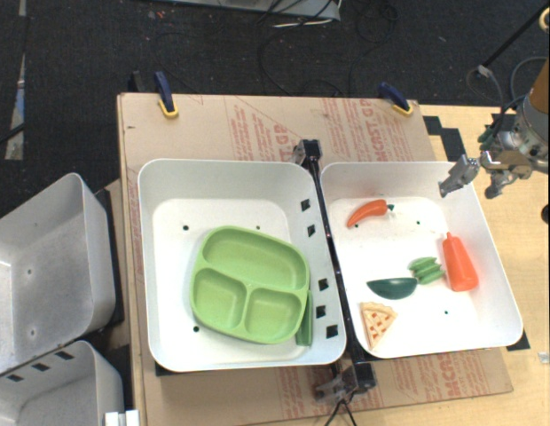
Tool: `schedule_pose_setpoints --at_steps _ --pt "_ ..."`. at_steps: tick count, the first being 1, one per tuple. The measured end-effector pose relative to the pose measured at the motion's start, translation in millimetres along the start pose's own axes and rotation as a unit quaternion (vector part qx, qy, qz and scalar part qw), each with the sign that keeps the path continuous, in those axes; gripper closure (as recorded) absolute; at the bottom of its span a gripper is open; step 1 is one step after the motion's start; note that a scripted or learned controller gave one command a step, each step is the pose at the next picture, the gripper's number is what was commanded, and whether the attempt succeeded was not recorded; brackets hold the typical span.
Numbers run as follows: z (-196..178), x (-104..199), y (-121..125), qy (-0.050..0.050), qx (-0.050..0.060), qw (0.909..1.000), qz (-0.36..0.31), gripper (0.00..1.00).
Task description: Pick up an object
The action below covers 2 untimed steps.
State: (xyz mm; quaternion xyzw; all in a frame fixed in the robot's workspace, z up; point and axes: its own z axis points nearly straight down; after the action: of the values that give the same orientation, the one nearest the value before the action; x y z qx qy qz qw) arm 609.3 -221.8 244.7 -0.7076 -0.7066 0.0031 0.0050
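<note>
The right bin point(488, 238) holds an orange-red chili pepper point(367, 210) near its back left, an orange bottle point(459, 261) at the right, a dark green spoon-shaped piece point(393, 286) with a lighter green piece point(426, 270) in the middle, and a pizza slice point(377, 322) at the front. My gripper point(476, 177) hovers above the back right corner of that bin, its two fingers spread apart and open, with nothing between them.
The left bin point(160, 238) carries a light green divided tray point(248, 284). A black divider with clips point(324, 247) runs between the bins. Two grey tubs point(40, 264) stand off the bench at the left. Clamps point(166, 96) hold the board's back edge.
</note>
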Motion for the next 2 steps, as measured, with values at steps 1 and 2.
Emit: schedule_pose_setpoints --at_steps 1,2 --pt "-6.9 0.5 2.6 -0.002 -0.006 1.0000 -0.002 0.00" --pt "55.7 2.9 8.4 -0.001 -0.003 1.0000 -0.002 0.00"
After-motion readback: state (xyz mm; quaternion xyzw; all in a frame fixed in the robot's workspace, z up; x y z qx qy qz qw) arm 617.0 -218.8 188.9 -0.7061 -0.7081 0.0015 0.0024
